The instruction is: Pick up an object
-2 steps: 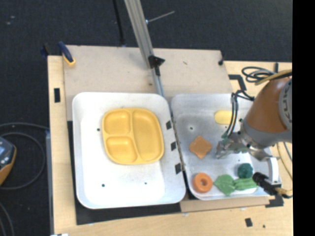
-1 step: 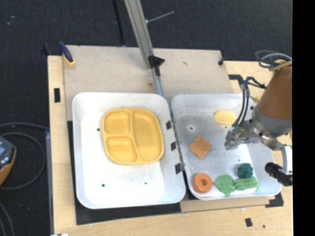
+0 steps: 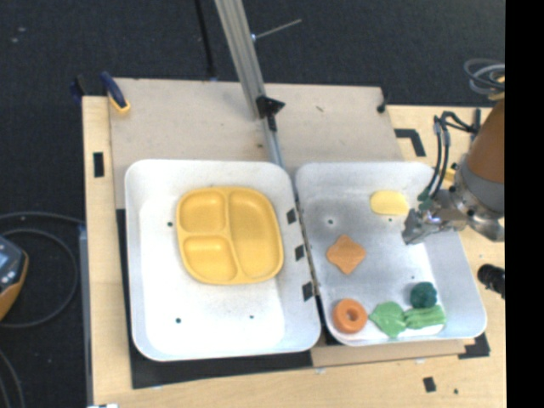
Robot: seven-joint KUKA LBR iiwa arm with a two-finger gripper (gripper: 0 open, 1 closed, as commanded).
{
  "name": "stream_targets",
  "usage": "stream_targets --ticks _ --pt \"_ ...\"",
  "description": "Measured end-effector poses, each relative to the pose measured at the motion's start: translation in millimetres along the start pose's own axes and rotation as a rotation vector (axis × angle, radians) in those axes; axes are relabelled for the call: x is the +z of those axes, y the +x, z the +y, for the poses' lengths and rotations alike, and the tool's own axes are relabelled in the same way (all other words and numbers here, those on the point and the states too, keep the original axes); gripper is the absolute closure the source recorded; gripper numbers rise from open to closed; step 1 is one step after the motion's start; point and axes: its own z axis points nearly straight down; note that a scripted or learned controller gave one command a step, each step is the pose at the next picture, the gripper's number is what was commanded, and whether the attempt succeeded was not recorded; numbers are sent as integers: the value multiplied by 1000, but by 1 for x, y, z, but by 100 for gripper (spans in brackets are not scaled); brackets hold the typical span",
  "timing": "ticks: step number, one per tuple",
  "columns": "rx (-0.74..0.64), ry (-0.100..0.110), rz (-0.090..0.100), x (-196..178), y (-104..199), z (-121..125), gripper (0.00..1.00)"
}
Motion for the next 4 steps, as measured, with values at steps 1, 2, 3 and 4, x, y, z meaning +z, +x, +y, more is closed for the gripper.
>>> stream_targets --ticks 1,2,3,4 --pt "-4 5 3 6 46 14 100" --pt "-5 5 4 -5 101 31 100" --pt "-3 6 3 -5 145 44 100" --pt "-4 8 4 4 199 49 100"
